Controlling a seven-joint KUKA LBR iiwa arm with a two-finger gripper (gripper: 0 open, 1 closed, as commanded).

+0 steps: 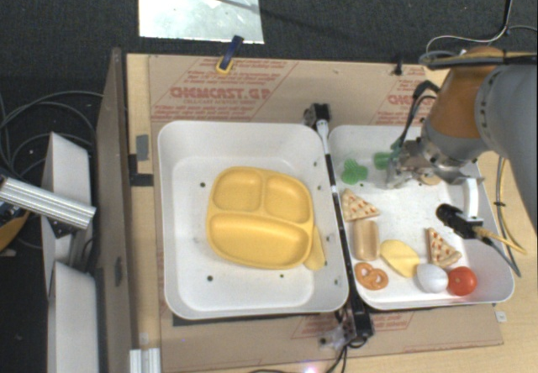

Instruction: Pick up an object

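Green piece (382,160): small green object in the right bin (504,275), toward its back wall, lying at the tip of the gripper (402,168); judged the likeliest target of the pick.
Jaw state: cannot be told; the wrist hides the tip.
Target relative to jaws: touching or just beside the gripper's tip on the side facing the left bin (168,220); whether it sits between the jaws or only against them cannot be told.
Risk 1: a close beside the piece rather than around it would push it toward the bin's back wall, and the lift would likely come up bare.
Risk 2: the second green piece (354,170) lies near the first, nearer the left bin; a sideways nudge could knock 1 into the other.
Risk 3: the arm (483,115) hangs over the right bin's back corner, so a low descent could graze the rim.
Other contents, right bin: waffle wedge (359,208) just in front of the green pieces; pretzel (371,275), white egg (432,278) and red tomato (461,281) along the front wall, well apart from the gripper.
Left bin: holds a yellow divided tray (256,216).
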